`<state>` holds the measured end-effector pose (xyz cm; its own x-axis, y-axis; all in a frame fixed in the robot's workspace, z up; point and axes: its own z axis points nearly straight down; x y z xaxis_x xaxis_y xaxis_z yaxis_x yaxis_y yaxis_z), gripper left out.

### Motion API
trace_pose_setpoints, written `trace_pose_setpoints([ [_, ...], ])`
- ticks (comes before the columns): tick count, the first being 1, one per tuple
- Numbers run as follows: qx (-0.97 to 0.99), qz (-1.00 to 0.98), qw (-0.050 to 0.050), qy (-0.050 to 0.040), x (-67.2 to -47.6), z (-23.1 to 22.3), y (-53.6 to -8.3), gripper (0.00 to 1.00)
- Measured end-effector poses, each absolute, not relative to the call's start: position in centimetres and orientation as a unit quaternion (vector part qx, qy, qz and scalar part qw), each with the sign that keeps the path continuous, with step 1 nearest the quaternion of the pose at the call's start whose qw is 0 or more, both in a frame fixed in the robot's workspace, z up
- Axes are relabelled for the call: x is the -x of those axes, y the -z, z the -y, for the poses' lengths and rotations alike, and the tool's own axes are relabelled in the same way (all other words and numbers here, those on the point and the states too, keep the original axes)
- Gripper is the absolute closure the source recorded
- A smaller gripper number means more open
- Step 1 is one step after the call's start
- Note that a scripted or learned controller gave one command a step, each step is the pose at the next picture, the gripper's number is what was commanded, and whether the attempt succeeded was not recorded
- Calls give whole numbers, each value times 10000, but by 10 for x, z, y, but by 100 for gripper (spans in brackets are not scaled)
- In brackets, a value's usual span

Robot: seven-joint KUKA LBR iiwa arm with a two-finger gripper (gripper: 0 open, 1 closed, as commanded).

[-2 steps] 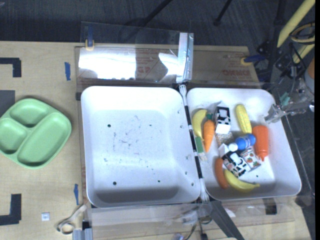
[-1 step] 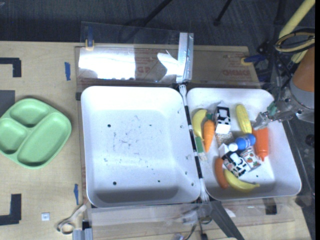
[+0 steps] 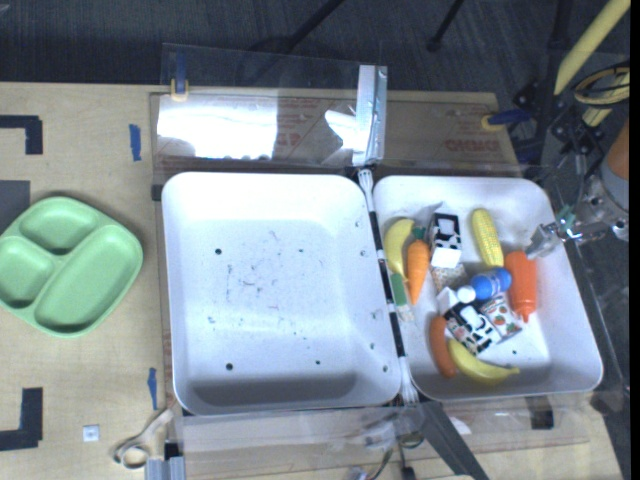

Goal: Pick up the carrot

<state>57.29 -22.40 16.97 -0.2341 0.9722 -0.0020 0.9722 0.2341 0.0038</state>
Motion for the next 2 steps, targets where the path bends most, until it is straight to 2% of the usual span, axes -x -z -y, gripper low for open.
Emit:
trace_pose_setpoints([
  [1,-4749,-8800,29,-8,-555,223,-210,100],
  [2,-4099,-9121,35,-7,-593,225,-203,100],
])
